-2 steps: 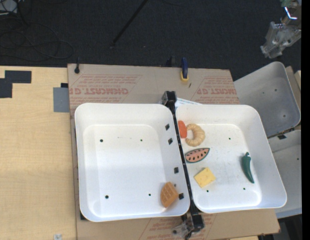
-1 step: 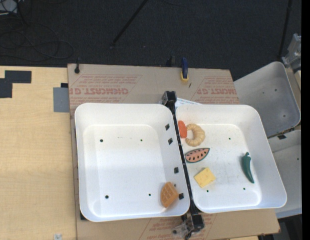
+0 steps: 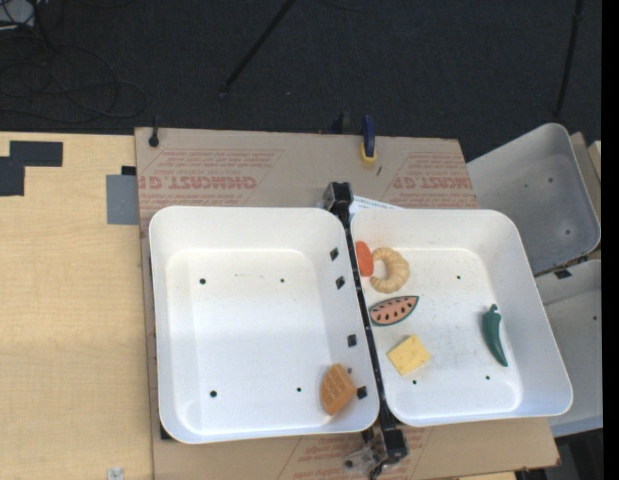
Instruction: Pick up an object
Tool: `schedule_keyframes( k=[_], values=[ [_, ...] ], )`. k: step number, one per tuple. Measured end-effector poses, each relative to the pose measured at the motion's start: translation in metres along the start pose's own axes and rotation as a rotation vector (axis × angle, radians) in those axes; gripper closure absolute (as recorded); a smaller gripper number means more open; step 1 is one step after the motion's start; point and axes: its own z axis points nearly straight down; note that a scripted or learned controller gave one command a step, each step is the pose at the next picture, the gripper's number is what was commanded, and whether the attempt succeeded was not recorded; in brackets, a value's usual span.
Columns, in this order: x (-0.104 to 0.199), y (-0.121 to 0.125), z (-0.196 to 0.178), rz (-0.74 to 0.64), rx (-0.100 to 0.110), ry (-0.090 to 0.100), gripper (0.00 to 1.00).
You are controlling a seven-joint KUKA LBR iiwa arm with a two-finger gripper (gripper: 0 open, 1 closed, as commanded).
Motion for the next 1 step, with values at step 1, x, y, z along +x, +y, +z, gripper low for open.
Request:
schedule_keyframes(
  k=[1],
  values=[
    [-0.0244, -0.0284, -0.0027, -0.002, -0.001, 0.0, 1.0]
  ],
)
